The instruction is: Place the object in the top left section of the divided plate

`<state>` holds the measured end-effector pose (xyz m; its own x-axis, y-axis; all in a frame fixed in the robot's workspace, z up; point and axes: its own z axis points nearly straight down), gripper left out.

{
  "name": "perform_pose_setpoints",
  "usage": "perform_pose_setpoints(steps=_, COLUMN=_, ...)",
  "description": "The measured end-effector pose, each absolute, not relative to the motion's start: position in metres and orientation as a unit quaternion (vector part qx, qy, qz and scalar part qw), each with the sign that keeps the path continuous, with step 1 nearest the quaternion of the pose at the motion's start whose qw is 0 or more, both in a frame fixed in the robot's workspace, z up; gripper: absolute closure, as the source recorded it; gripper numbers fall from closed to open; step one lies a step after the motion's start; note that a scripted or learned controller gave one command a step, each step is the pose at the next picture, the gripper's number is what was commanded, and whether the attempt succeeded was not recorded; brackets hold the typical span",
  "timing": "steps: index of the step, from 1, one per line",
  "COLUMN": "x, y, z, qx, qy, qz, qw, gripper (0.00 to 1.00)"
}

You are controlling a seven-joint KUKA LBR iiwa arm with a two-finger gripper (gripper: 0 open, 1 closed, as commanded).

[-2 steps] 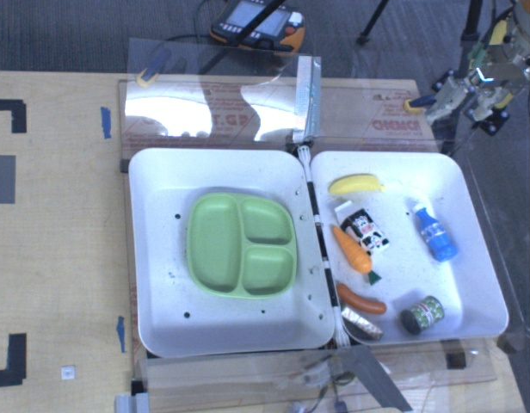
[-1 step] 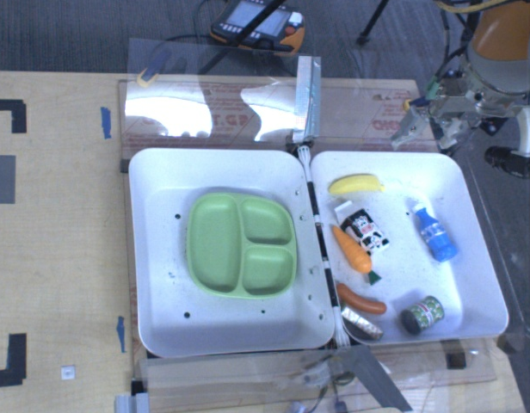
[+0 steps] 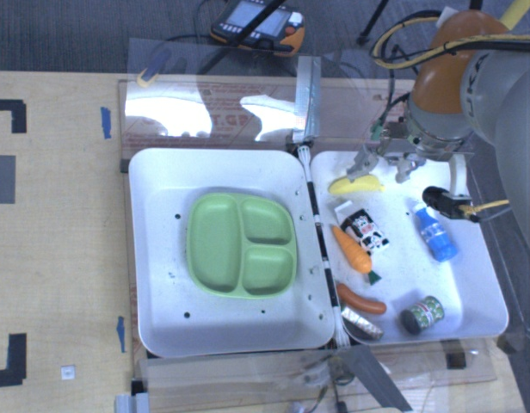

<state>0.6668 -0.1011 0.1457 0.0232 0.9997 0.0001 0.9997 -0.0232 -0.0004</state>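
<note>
Gripper (image 3: 379,163) hovering open over right bin (image 3: 480,295), fingers straddling nothing, just above banana (image 3: 354,184); green divided plate (image 3: 243,244) sitting in left bin (image 3: 153,256)

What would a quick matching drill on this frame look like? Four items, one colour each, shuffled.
Items:
1. divided plate
2. carrot
3. bottle
4. banana

Colours:
A. blue
B. yellow
C. green
D. orange

Pairs: 1-C, 2-D, 3-A, 4-B. The plate lies in the left bin; the other three lie in the right bin.
</note>
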Motion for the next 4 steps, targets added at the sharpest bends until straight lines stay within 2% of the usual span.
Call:
perform_pose_setpoints(steps=1, x=0.667, y=-0.075, z=0.185, qx=-0.781, qy=-0.625, qz=-0.0007, qw=-0.001, gripper=0.0)
perform_pose_setpoints(steps=2, x=0.667, y=-0.074, z=0.185, qx=-0.87, qy=-0.492, qz=-0.0002, qw=-0.001, gripper=0.0)
perform_pose_setpoints(steps=3, x=0.667, y=-0.049, z=0.185, qx=-0.954, qy=-0.299, qz=0.0003, qw=0.0, gripper=0.0)
perform_pose_setpoints(steps=4, x=0.656, y=-0.115, z=0.143, qx=-0.987, qy=-0.159, qz=0.0019, qw=0.001, gripper=0.0)
